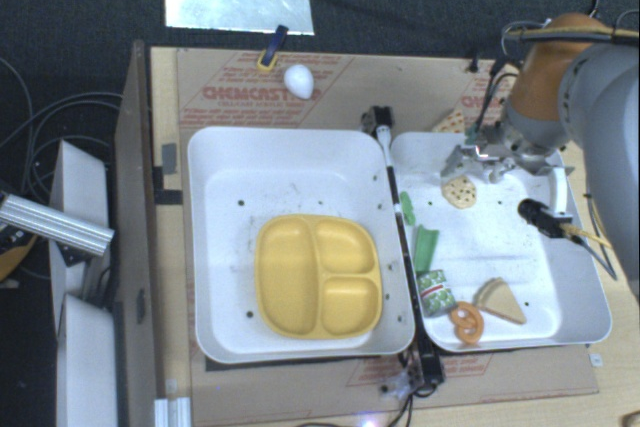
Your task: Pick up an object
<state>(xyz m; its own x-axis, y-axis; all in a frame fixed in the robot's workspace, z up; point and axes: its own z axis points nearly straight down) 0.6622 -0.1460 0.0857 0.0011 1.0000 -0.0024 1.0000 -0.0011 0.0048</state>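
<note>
Camera view: cookie [459,192] in right bin [580,315], just below gripper [477,164].

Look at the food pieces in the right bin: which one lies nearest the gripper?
The round speckled cookie, at the bin's far end just below the gripper. The bread wedge and the orange pretzel lie at the near end.

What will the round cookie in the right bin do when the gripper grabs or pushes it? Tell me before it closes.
The cookie lies flat on the right bin floor, so fingers probably struggle to get under its thin edge. It looks rigid, so a push likely slides it rather than bending it. If real, it may crumble; it could be a toy. The gripper hangs just above it.
</note>
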